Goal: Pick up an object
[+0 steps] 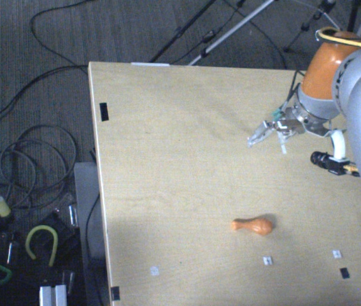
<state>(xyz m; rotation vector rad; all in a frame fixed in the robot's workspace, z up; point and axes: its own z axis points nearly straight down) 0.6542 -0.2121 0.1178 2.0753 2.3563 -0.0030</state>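
Overhead slanted view. Tan counter (186, 145) w/ arm entering from the right; orange band (325, 69) above wrist. Gripper (266, 134) sits over upper-right part of counter, fingers (256, 137) spread apart, nothing btwn them. Orange object (254, 225), bulb-shaped w/ narrow neck pointing left, lies flat on counter lower down, well apart from gripper. Small markers (267, 260) near bottom edge. Cables (27, 158) on floor at left.
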